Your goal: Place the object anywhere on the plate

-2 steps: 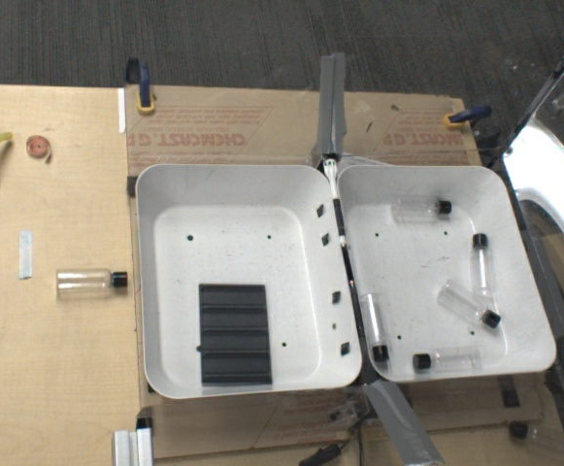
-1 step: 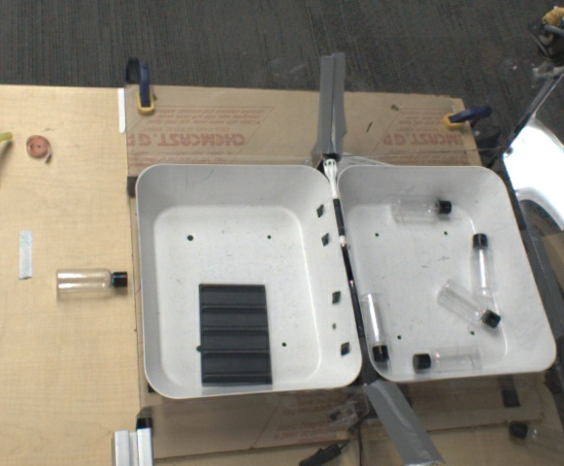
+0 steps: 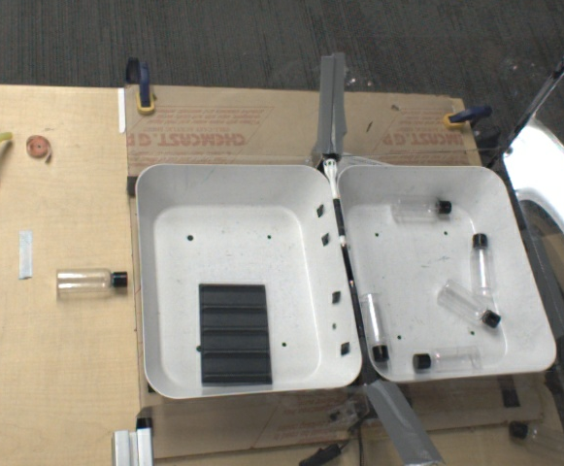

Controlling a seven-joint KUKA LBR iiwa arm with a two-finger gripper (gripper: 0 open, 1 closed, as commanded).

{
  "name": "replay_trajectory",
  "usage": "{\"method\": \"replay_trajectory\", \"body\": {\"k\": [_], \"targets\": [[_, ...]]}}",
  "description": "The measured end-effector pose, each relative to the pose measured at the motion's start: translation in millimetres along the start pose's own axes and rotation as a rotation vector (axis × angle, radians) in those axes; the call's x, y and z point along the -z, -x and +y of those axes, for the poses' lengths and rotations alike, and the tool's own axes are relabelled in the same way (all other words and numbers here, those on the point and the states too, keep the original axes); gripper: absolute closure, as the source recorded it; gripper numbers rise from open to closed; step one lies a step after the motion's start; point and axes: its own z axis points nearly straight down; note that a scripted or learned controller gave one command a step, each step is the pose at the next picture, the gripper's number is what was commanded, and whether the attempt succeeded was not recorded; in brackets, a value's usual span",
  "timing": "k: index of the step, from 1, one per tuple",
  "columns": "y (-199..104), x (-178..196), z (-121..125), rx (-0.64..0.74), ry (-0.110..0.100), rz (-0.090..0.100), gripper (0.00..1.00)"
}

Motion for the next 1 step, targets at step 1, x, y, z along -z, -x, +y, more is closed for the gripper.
{"method": "replay_trajectory", "body": {"k": [1], "targets": [[76.6,0.1,-15.9,0.028,-0.001,-0.001,0.0]]}}
